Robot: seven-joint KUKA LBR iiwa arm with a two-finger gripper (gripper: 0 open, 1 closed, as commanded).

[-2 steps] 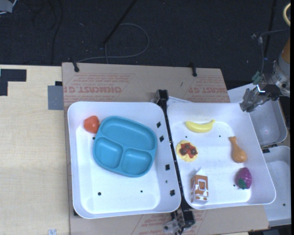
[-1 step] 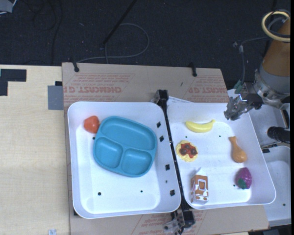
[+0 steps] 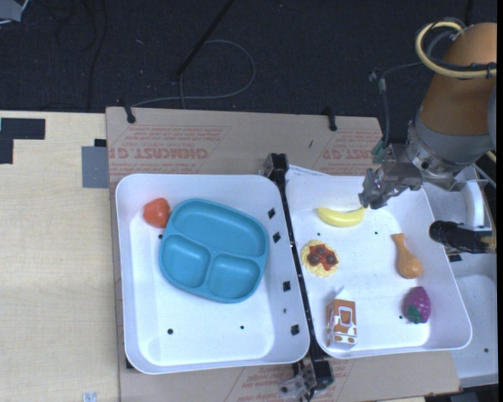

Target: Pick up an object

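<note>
Hovering gripper (image 3: 375, 193) at right bin (image 3: 453, 325) back edge, just beside banana (image 3: 341, 216); finger state unclear. Pizza (image 3: 321, 259), drumstick (image 3: 407, 256), grapes (image 3: 417, 305), carton (image 3: 342, 322) spread nearby.

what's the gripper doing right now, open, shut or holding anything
gripper: cannot be told; it hangs just right of the banana, nothing seen in its grasp.

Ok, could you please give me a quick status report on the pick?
Tool at right bin's back edge, just above banana. Nothing seen gripped. Pizza slice and drumstick nearby, not blocking.
</note>
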